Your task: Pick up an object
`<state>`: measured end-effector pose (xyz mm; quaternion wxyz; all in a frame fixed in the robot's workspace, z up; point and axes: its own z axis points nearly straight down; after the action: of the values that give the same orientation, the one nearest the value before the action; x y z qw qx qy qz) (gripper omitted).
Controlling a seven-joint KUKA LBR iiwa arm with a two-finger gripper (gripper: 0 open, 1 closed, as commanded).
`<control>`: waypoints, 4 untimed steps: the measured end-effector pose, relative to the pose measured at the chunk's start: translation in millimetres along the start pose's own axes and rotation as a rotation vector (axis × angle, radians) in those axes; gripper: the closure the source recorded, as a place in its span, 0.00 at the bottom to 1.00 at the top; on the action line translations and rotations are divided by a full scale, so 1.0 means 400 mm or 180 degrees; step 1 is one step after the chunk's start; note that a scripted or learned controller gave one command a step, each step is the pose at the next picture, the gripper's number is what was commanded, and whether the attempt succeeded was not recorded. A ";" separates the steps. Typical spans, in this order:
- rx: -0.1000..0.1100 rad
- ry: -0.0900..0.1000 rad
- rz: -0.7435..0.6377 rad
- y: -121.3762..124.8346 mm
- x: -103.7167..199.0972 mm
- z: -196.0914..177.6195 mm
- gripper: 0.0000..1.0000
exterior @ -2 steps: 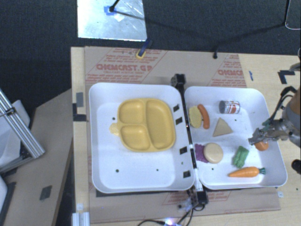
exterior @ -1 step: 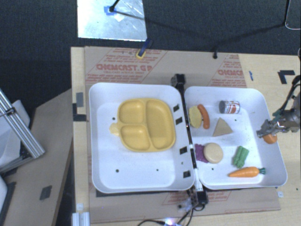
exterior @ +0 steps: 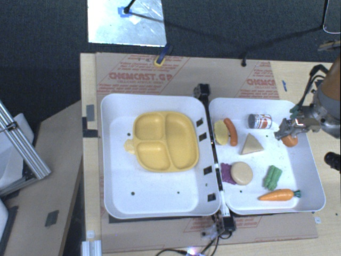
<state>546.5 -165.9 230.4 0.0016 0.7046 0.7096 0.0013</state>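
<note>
Orange round object [exterior: 290, 141] lies just beneath the fingers [exterior: 286, 128].

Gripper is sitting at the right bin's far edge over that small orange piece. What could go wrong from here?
1. The gripper is close to the right bin's rim; a descent may clip it.
2. The small orange object is partly hidden under the gripper, so the grasp may be off-centre and slip.
3. The can lies nearby and could get nudged.
</note>
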 end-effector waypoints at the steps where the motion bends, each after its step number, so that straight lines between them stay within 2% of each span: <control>1: -0.0001 0.0000 0.0003 0.101 0.079 0.014 1.00; 2: 0.0002 0.0001 -0.0003 0.167 0.179 0.036 1.00; 3: 0.0000 0.0002 0.0000 0.222 0.219 0.018 1.00; 4: 0.0007 0.0002 0.0005 0.199 0.226 -0.010 1.00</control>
<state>625.6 -74.9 234.8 0.0006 0.7052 0.7090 0.0007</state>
